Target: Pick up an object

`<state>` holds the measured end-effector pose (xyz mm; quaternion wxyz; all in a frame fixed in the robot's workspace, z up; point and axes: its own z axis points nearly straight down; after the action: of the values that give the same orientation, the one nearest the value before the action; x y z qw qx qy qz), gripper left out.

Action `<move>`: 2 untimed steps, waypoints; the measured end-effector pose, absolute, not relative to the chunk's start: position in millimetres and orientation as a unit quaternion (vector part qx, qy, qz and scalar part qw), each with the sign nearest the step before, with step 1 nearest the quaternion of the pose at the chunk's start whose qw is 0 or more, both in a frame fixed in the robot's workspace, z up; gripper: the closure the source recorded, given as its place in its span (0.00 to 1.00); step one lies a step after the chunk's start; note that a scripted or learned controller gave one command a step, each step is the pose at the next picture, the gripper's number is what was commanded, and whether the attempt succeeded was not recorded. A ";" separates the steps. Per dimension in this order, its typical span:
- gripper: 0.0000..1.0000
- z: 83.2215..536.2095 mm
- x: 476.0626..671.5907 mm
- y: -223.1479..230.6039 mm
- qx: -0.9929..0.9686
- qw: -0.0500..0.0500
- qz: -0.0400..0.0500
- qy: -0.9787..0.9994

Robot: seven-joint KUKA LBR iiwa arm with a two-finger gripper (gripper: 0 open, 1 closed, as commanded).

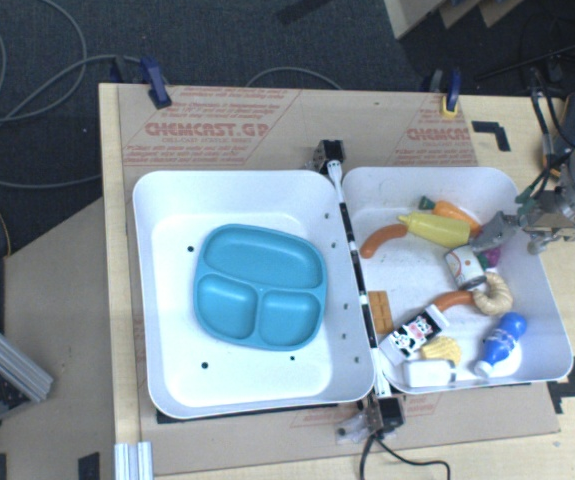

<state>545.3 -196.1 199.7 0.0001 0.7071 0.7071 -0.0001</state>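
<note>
Bright, even overhead light — faint shadows, white bins (157,268) nearly blown out, slightly soft throughout, right edge blurred.

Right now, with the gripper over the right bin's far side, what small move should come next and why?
Probably ease the gripper straight down. It hovers beside the yellow toy and above the small white-and-red item, with nothing visibly between its fingers, so no object is picked yet.

Dark carpet floor (57,28), loose cables (27,63)
</note>
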 end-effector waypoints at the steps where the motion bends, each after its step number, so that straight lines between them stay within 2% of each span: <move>1: 0.00 77.6 563.4 -189.3 0.706 -0.004 -0.001 0.708; 2: 1.00 95.0 565.1 -191.0 0.707 0.001 0.001 0.707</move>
<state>565.1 -191.0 95.0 0.0013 0.7070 0.7072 0.0005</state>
